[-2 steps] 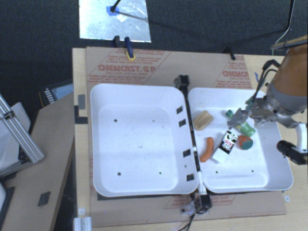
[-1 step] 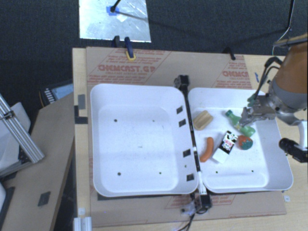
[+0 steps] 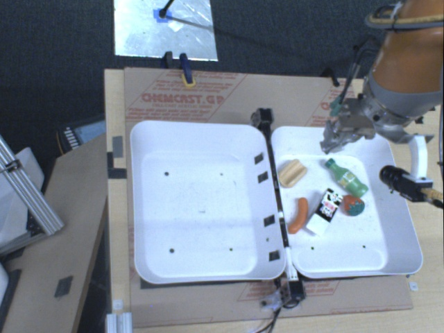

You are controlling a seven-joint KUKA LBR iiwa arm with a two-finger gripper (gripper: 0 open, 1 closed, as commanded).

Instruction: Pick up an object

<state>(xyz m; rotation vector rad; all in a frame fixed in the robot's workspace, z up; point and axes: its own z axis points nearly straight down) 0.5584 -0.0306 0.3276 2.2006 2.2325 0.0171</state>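
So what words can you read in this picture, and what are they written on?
"CHEMCAST GP": red print on the brown sheet under the bins, above the left bin.
More red print on that sheet by the right bin: too blurred to read.
Black and white carton: markings too small to read.
Green bottle: label too small to read.

The arm [image 3: 409,47] is cut off by the top and right edges. The far right corner of the right bin [image 3: 347,262] is covered by the gripper [image 3: 338,139] (finger spacing cannot be made out). Print on the small black-and-white carton [image 3: 326,210] cannot be read.
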